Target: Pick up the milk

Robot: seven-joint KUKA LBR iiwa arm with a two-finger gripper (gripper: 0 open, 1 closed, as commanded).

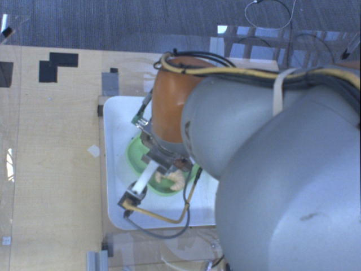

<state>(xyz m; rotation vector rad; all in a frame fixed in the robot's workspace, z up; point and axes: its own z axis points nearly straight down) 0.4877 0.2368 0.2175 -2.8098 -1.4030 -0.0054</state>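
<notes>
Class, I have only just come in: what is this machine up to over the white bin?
A grey robot arm with an orange band reaches in from the right and hangs low over a shallow white bin. Its two-finger gripper sits just above a round green plate with a pale, tan lump of something on it. The arm covers much of the bin, and whether the gripper holds anything cannot be told.
</notes>
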